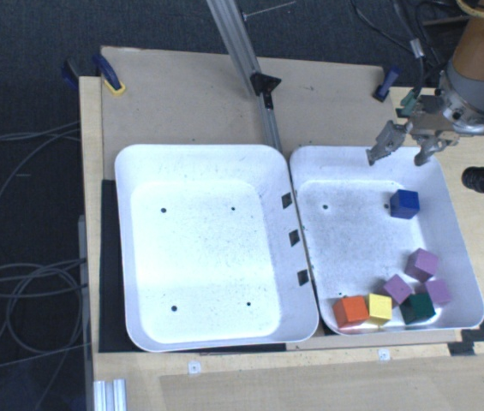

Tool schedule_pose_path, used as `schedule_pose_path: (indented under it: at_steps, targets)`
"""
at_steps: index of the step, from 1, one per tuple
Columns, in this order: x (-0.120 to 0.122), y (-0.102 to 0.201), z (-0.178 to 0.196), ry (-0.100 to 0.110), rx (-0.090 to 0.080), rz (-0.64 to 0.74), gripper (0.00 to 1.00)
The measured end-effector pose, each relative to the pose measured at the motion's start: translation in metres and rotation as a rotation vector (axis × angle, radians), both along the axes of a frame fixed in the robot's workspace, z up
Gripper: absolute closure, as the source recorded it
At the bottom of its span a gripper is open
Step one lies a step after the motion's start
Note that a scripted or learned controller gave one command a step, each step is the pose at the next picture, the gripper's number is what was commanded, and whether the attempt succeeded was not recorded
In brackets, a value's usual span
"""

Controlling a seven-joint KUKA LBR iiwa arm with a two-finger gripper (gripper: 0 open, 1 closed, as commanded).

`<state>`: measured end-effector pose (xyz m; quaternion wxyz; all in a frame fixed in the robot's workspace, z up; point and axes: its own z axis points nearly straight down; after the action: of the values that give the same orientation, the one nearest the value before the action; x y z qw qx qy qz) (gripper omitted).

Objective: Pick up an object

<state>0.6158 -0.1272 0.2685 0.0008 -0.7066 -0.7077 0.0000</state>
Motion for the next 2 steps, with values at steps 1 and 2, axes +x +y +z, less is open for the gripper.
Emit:
schedule_pose_path:
  at_steps: [1, 2]
  targets:
    - [0.000, 0.000, 0.000, 0.000, 0.000, 0.000, 0.00]
    - [-0.007, -0.008, -0.051, 0.006, 0.000, -0.002, 0.00]
